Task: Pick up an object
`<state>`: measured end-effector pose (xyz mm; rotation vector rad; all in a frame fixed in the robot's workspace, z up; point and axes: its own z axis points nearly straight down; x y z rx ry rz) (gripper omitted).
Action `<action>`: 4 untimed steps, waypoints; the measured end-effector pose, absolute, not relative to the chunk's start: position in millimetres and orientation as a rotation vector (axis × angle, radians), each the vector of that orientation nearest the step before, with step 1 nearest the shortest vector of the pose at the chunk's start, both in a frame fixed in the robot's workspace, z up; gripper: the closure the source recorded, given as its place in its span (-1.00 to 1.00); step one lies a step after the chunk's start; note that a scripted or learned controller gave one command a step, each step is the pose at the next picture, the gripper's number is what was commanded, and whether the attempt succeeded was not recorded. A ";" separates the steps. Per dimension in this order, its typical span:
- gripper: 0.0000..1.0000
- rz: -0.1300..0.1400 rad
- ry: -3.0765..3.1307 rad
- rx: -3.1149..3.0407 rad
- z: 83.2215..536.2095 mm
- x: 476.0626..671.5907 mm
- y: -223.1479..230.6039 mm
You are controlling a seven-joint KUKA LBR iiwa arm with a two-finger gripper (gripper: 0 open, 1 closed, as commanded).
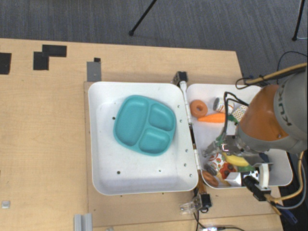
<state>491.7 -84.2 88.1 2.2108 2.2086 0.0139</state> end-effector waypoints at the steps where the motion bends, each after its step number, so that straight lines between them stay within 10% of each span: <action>1: -1.00 0.015 2.210 2.211 88.1 491.6 -84.9; 4: -1.00 0.014 2.215 2.210 87.8 491.0 -87.3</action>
